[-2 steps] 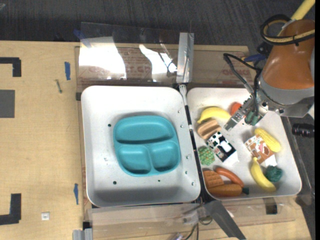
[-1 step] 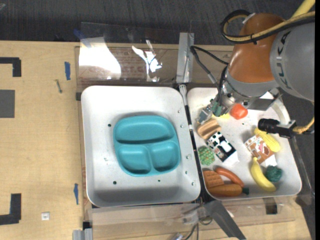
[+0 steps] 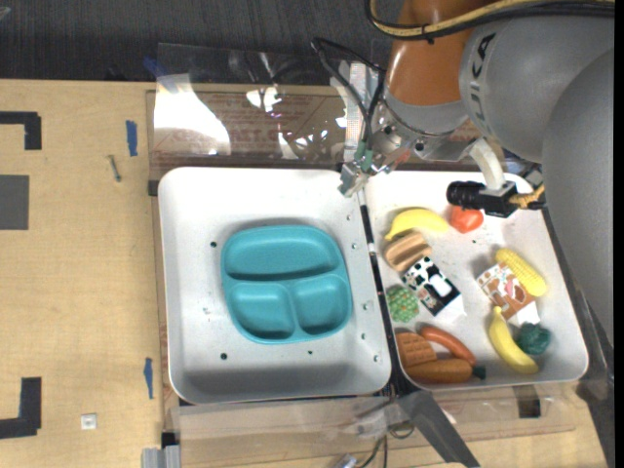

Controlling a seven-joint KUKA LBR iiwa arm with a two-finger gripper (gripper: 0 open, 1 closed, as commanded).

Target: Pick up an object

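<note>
My gripper [image 3: 354,174] hangs over the far end of the wall between the two bins, under the orange-banded wrist [image 3: 434,27]. I see nothing in it. The right bin [image 3: 565,359] holds several toy foods: a yellow banana [image 3: 413,221], a red tomato [image 3: 467,219], a hot dog bun [image 3: 405,250], a black-and-white cube [image 3: 430,283], a green leafy piece [image 3: 402,303], a sausage [image 3: 448,341], a corn cob [image 3: 524,272] and a second banana [image 3: 508,345]. All lie nearer the camera than the gripper.
A teal divided plate [image 3: 286,283] lies in the middle of the left bin [image 3: 185,203]. A clear plastic sheet [image 3: 253,115] stands behind the bins. The grey arm covers the far right corner of the right bin. Wooden bench top [image 3: 68,291] stretches to the left.
</note>
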